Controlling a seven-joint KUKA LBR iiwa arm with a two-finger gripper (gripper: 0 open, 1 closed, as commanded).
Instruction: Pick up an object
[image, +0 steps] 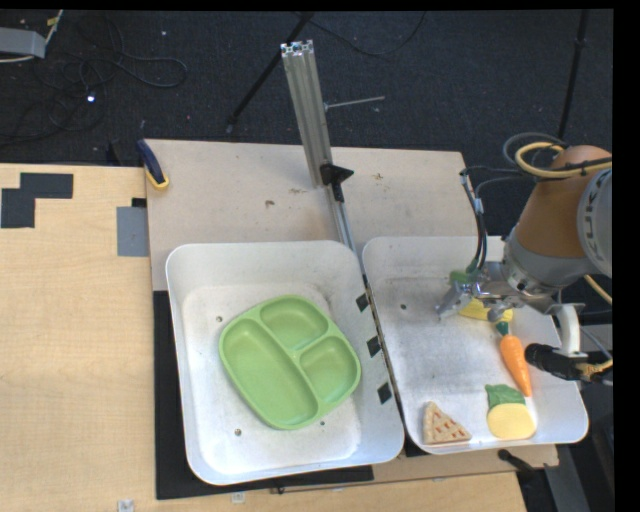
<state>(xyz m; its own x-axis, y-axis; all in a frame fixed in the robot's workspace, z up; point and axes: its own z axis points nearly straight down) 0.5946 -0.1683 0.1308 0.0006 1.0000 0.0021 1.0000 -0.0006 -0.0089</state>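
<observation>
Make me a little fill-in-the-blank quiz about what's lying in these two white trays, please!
1. The green divided plastic plate lies in the ____ shallow white bin.
2. That plate has ____ compartments.
3. The orange toy carrot lies in the ____ shallow white bin.
4. The tan triangular toy wedge lies to the ____ of the pale yellow toy piece with a green top.

Missing words: left; three; right; left
</observation>
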